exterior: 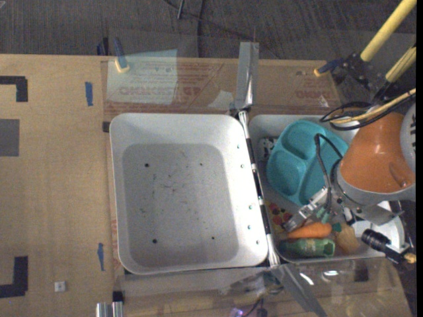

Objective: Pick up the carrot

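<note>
The orange carrot [310, 230] lies in the right bin [263, 132] near its front wall, pointing left. My gripper [319, 211] hangs right above the carrot, at or close to its top side; I cannot make out whether they touch. The arm, with its orange band [377, 158], reaches in from the right and hides the bin's right part.
A teal divided plate [299, 164] leans in the back of the right bin. A green item [308, 246] lies just in front of the carrot, a tan rounded item [347, 239] to its right. Small colourful bits [277, 213] sit to its left. The left bin [178, 127] stands beside.
</note>
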